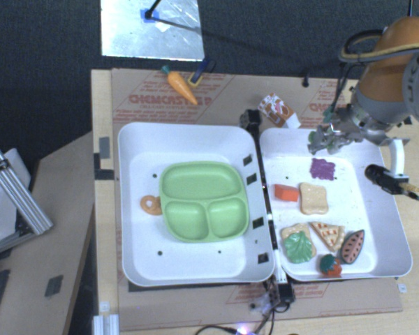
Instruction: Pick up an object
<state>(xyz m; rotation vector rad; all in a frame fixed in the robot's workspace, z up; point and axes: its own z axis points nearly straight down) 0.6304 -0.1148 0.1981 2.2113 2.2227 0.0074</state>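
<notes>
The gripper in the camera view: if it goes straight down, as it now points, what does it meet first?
Probably the bare white floor at the back of the right bin. The gripper hangs just behind the purple piece, so it may clip it; depth is unclear.

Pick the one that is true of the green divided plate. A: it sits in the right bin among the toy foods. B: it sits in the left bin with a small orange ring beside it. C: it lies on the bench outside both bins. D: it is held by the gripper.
B: the green divided plate lies in the left bin, with the small orange ring just off its left edge.
</notes>
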